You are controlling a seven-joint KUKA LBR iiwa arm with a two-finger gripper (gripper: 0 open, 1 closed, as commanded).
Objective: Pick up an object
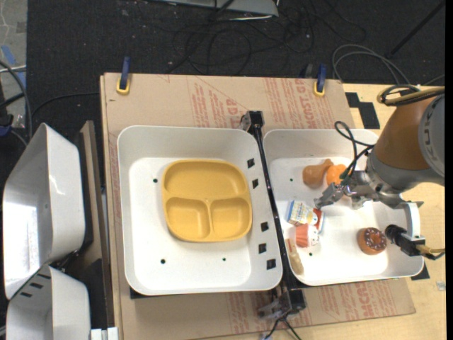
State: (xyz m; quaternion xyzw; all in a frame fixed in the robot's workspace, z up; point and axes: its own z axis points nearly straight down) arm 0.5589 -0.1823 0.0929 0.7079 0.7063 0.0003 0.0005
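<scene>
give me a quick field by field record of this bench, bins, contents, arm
left bin: shallow white bin holding a yellow plastic divided plate
right bin: shallow white bin holding the small items
orange item: rounded orange object near the far side
packets: white, blue and red carton and a small red and white pack near the divider
donut: brown round chocolate donut at the near right
arm: grey arm with orange band reaching in over the right bin
hand: hand low beside the orange item, grip unclear
</scene>
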